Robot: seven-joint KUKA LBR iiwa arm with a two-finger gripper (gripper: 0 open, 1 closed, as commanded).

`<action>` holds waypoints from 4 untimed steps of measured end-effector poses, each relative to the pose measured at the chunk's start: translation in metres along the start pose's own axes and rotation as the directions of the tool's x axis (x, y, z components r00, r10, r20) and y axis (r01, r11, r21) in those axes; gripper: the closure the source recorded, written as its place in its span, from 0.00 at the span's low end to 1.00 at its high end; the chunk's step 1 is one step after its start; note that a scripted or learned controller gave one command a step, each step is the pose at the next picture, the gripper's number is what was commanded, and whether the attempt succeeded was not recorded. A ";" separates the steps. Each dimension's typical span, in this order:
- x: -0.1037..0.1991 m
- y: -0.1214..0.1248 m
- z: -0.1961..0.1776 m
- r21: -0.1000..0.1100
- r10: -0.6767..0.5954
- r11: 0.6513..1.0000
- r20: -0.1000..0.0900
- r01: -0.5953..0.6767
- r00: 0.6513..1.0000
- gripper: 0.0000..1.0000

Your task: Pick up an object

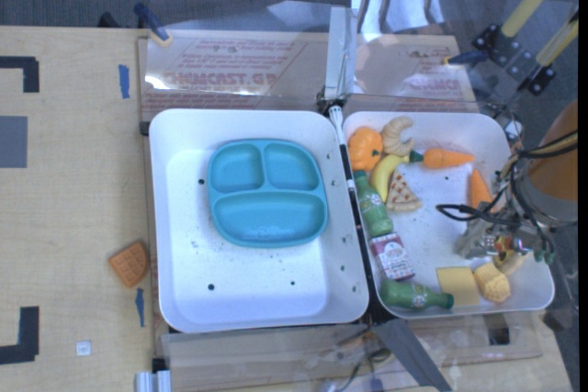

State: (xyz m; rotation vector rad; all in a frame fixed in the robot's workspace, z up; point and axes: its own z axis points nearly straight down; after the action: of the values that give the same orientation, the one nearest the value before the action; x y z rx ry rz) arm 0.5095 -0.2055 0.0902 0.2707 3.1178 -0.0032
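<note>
The right bin (432, 239) holds several toy foods: an orange pumpkin (365, 147), a banana (386, 174), a beige pastry (398, 134), a carrot (446, 158), a pizza slice (401, 193), a green bottle (372, 208), a red-labelled can (392, 255), a second green bottle (413, 295), a yellow cheese block (457, 281) and a corn piece (493, 285). My gripper (487, 236) is low over the bin's right side, just above the cheese and corn. An orange piece (478, 188) lies right behind it. Cables and the wrist hide what is under the gripper.
The left bin (175, 225) carries a blue divided plate (266, 193). A small waffle toy (130, 263) lies on the bench left of the bins. The arm (556, 174) comes in over the right bin's right wall. Yellow poles stand at the back right.
</note>
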 end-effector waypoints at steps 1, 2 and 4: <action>0.000 0.000 0.001 0.000 -0.001 1.000 -0.001 0.001 1.000 0.00; -0.059 -0.008 0.002 0.000 0.056 0.998 0.001 -0.056 0.998 0.00; 0.030 0.017 0.000 0.000 0.080 0.997 -0.001 -0.080 0.997 1.00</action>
State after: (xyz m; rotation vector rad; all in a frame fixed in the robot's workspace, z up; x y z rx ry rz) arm 0.4827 -0.1834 0.0901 0.3959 3.1052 -0.0017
